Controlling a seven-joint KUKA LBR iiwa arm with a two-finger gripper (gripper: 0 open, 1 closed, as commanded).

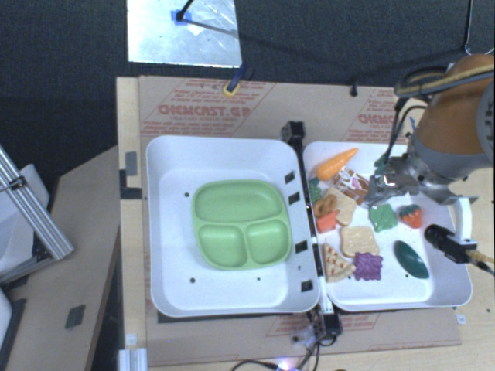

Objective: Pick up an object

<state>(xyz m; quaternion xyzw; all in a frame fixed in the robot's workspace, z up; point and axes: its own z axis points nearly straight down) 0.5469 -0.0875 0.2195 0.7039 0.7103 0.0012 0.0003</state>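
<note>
The arm (452, 122) reaches in from the right, and the gripper (384, 188) hangs low over the right bin (448, 288), among the toy food. Whether its grip is open or closed, I cannot tell. Just beside it lie a green piece (382, 217), a carrot (337, 163), and a toast slice (359, 240). A green tray (240, 222) sits in the left bin (174, 168).

Green tray (236, 224), orange carrot (338, 163), purple grapes (369, 266), white bins (166, 207).

Glossy green plastic tray (240, 224), smooth white plastic bin (166, 207)
</note>
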